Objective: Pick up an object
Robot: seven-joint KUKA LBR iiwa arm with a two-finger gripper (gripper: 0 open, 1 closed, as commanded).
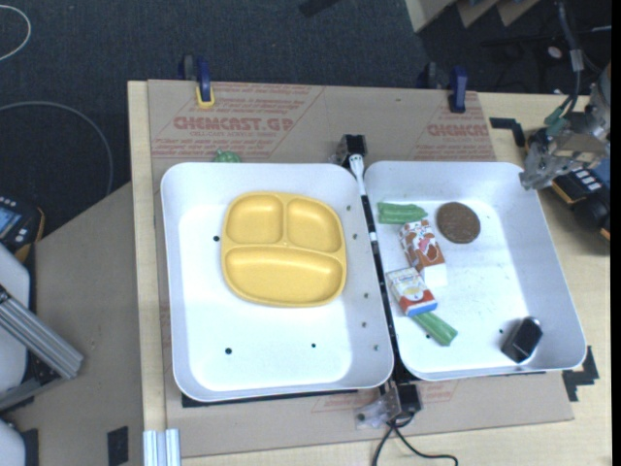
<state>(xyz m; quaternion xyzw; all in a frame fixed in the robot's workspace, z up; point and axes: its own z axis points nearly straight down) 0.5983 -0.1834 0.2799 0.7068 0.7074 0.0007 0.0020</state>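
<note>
Seemingly end effector (553, 158) beyond right bin (543, 260)

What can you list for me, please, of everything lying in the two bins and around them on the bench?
left bin: one, white, left half of the bench
divided plate: one, yellow, in the left bin
right bin: one, white, beside the left bin
green pieces: two, one at the right bin's upper left, one near its front
round disc: one, brown, upper middle of the right bin
small cartons: two, red and white, and, left side of the right bin
black block: one, right bin's front right corner
clamps: two, blue, and, at the board's back edge
hand: one, grey, above the right bin's back right corner
</note>
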